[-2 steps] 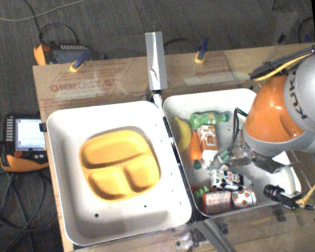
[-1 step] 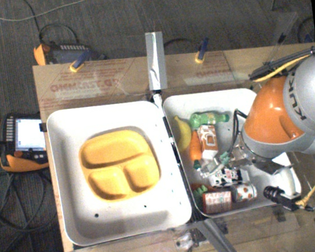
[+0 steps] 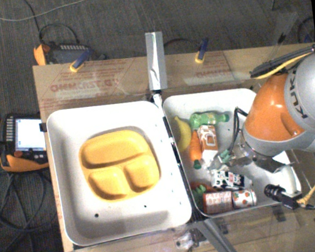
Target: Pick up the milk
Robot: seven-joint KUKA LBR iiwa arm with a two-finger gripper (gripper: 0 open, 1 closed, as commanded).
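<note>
The milk [image 3: 228,179] is a small carton with black and white cow patches. It lies on its side in the lower middle of the right bin [image 3: 245,91]. My gripper [image 3: 231,159] hangs just above the carton's upper edge, under the grey arm and its orange band [image 3: 272,120]. I cannot tell whether it touches the carton. The arm hides the right part of this bin.
Around the milk lie a banana [image 3: 182,131], a green bottle [image 3: 208,118], a brown carton [image 3: 207,137], a carrot [image 3: 196,150], a red can [image 3: 217,202] and a red spotted item [image 3: 245,198]. The left bin [image 3: 64,163] holds a yellow divided tray [image 3: 119,162].
</note>
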